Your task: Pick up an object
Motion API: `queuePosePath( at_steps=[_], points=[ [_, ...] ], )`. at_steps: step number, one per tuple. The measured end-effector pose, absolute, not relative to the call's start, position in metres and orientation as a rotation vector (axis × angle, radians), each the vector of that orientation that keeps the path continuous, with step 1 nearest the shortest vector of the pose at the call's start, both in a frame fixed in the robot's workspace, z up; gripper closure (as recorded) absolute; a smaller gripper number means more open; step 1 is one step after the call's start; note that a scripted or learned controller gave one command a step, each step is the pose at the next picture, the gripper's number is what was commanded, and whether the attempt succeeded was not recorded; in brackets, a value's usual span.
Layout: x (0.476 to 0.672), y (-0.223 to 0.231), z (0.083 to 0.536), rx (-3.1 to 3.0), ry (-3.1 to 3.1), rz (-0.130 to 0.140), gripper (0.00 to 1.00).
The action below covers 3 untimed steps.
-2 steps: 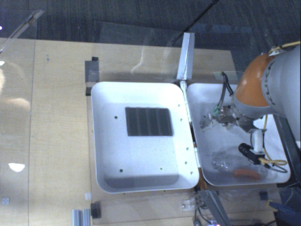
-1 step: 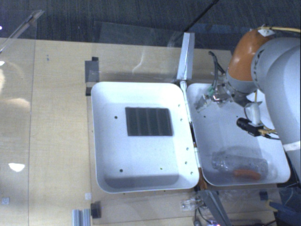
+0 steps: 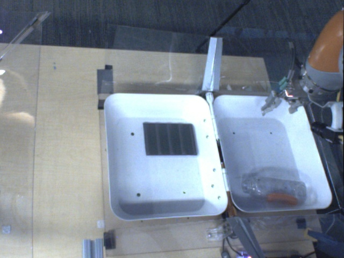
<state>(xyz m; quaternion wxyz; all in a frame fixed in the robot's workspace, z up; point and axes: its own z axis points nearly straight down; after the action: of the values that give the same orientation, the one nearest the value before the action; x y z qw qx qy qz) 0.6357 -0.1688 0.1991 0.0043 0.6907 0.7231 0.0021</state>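
A clear plastic bottle (image 3: 274,187) lies on its side near the front of the right bin (image 3: 306,144). An orange piece (image 3: 282,199) rests against the bottle's front side. My gripper (image 3: 280,106) hangs over the bin's far right corner, well behind the bottle. Its two thin fingers are spread open with nothing between them. Above it are the grey wrist and the orange band (image 3: 328,44).
In the left bin (image 3: 115,160) a dark ribbed rectangular pad (image 3: 170,138) lies flat near the middle. A metal bar (image 3: 212,66) stands at the back between the bins. Cables and clamps (image 3: 242,241) sit along the bench's front edge.
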Motion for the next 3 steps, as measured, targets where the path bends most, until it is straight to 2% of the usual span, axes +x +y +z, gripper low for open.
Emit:
queuePosePath(
  at_steps=[1,2,3],
  points=[
    [0.592,-0.188,0.22,2.287,2.147,0.003,0.0],
    [0.53,-0.152,0.199,2.279,2.158,0.003,0.0],
    [0.492,-0.131,0.09,2.213,2.211,0.017,0.0]
  ],
)
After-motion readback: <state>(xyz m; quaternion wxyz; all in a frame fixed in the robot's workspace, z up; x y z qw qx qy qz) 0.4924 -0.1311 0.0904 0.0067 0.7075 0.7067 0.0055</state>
